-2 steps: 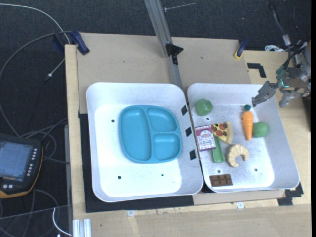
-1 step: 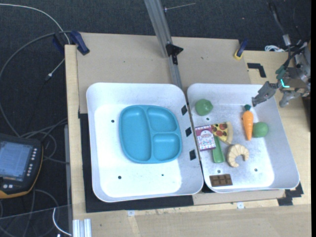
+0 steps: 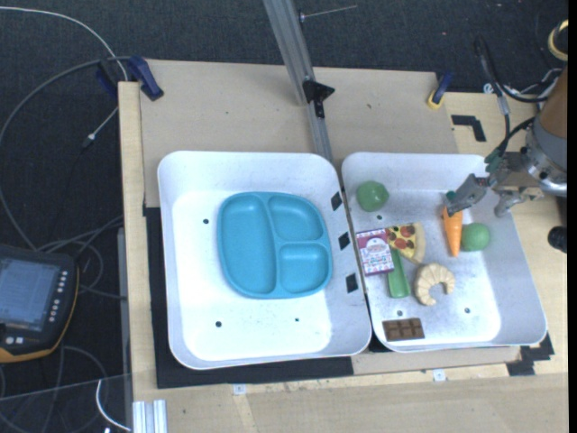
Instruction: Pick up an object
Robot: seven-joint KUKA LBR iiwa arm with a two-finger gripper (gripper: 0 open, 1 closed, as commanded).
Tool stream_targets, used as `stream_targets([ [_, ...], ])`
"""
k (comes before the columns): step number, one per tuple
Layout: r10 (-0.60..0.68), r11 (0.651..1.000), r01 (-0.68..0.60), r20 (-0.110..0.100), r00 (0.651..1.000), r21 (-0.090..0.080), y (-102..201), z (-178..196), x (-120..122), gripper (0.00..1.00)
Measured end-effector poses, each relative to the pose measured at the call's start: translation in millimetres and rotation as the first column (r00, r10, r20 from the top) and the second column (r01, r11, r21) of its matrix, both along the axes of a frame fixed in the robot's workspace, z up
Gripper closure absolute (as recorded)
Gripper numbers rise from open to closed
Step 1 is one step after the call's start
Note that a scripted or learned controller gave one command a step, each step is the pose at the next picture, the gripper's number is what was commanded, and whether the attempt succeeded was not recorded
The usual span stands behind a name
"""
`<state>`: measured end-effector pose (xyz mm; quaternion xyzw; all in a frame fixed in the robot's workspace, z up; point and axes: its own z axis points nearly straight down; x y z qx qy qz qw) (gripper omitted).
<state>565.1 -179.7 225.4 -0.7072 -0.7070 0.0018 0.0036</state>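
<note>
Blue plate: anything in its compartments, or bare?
Bare. The blue plate lies flat in the left bin, all three compartments showing plain blue. The toy food sits in the right bin.

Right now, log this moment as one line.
gripper: open above right bin, beside carrot | holding: nothing | blue tray: left bin

On the surface (image 3: 225, 97), the bin at nine o'clock (image 3: 180, 188) holds a divided plate (image 3: 273, 244), while the bin at three o'clock (image 3: 514, 287) holds a carrot (image 3: 453, 231), croissant (image 3: 434, 281) and chocolate bar (image 3: 403, 329) toward six o'clock.
</note>
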Motion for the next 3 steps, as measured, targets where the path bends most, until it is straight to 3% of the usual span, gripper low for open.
stream_targets([
  [2,0.001,1.0,-0.001,0.001,1.0,0.0,0,-105,-4,0.0],
  [3,0.001,1.0,-0.001,0.009,1.0,-0.001,0,-90,-2,1.0],
])
